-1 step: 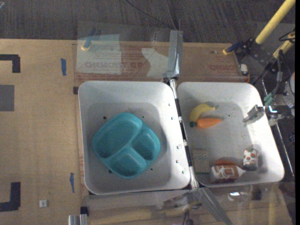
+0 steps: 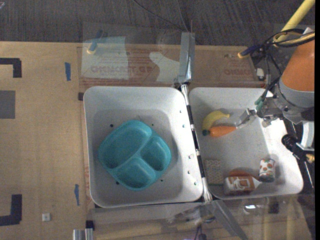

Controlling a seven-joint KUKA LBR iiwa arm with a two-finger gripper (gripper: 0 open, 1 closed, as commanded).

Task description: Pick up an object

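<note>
You had the gripper [image 2: 246, 117], finger state unclear, beside the carrot [image 2: 222, 131] and banana [image 2: 215, 118]; touching, they risked a botched grab.

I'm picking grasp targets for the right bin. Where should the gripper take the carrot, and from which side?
Probably across the carrot's middle, from above. It lies flat and slim, pointing left-right; the banana crowds its left end, and the gripper hangs by its right end.
</note>
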